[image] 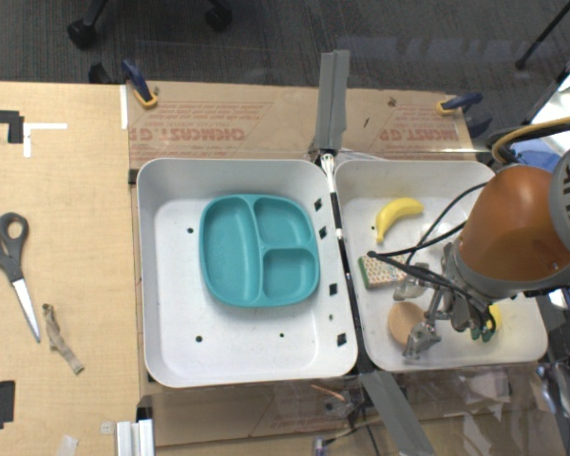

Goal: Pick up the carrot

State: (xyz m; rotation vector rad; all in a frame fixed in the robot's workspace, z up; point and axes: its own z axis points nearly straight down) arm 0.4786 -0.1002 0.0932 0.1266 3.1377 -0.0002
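Note:
The arm's orange band (513,226) hangs over the right bin (427,174). Below it my gripper (421,340) is low near the bin's front edge. A tan-orange rounded piece (402,321) lies just left of the gripper, touching or nearly touching it; I cannot tell whether it is the carrot. The wrist partly covers a small yellow and green item (491,323) at the right. Nothing is visibly held.
A yellow banana (397,215) lies at the back of the right bin, and a green-edged checked pad (378,271) sits mid-left under the cables. The left bin (161,255) holds a teal divided plate (261,250). Scissors (9,255) lie on the bench at far left.

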